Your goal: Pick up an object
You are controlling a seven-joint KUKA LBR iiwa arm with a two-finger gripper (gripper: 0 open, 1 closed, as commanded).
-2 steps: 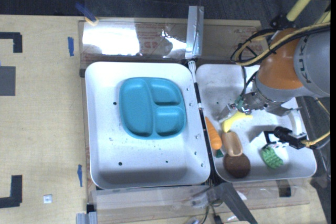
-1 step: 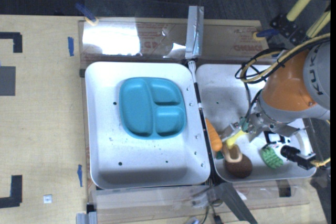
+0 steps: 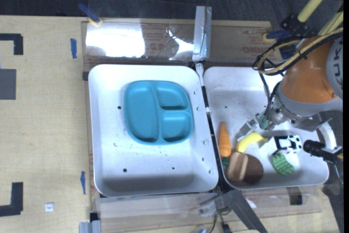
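The right bin [image 3: 234, 82] holds an orange carrot [image 3: 223, 141] by its left wall, a yellow banana-like toy [image 3: 250, 142], a brown rounded toy [image 3: 245, 167], a green ridged toy [image 3: 282, 163] and a black-and-white piece [image 3: 289, 143]. My gripper [image 3: 255, 127] hangs low in this bin, just above the upper end of the yellow toy. The arm's orange band [image 3: 308, 82] sits above and to the right of it. I cannot make out whether the gripper touches the yellow toy.
The left bin [image 3: 103, 117] carries a blue divided plate [image 3: 158, 111]. A clear plastic sheet and a metal divider [image 3: 201, 33] stand behind the bins. Cables [image 3: 283, 54] loop near the arm at the right.
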